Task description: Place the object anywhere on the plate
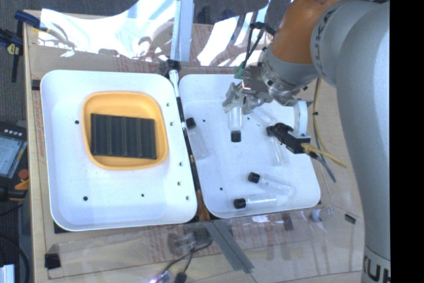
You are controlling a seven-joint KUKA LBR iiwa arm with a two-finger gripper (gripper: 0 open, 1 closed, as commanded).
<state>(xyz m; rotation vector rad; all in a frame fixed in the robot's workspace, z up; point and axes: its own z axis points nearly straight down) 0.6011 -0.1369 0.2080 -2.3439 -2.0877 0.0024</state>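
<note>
The yellow plate (124, 130) sits in the left bin (59, 195), well apart from the arm (344, 43) over the right bin (215, 162). The gripper (236, 103) hangs beyond the divider from the plate, pinching a clear tube (234, 122) — long axis near upright, black cap down. More capped tubes (265, 181) lie nearer the bench's front edge — carry room looks open.

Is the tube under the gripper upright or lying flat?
Upright-ish: the tube hangs from the gripper, black cap down, over the right bin.
</note>
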